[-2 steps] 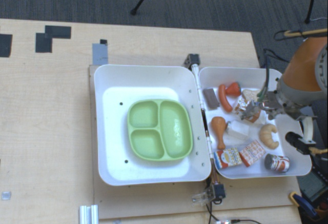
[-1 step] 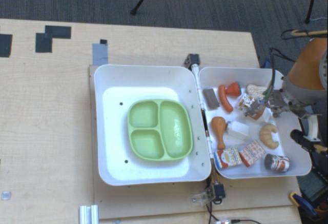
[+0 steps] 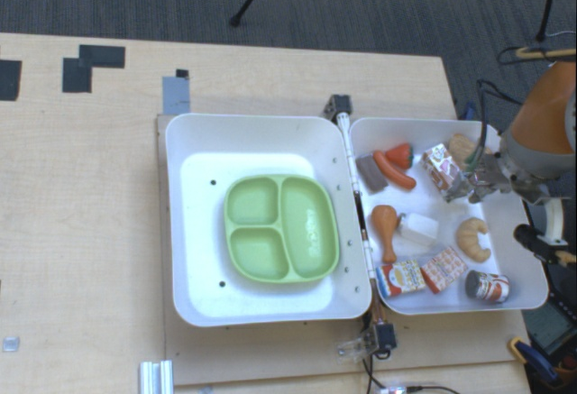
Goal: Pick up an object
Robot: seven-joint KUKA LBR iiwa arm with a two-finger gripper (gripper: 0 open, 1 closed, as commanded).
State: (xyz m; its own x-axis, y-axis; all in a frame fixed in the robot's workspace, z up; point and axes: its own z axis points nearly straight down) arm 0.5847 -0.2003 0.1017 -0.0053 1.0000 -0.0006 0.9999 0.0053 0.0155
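Arm enters from right, claw [image 3: 471,183] low over right bin [image 3: 539,293], upper right part. Finger spread: cannot tell. Just beside claw: crinkled red-and-white snack packet [image 3: 442,169], lying tilted near bin's upper edge. Carrot [image 3: 394,165] left of packet. Chicken drumstick [image 3: 386,228] mid-bin, croissant [image 3: 474,239] right of it, small can [image 3: 488,286] on its side at lower right. Left bin [image 3: 194,203] holds green divided plate [image 3: 281,228]. Both bins on wooden bench [image 3: 81,230].
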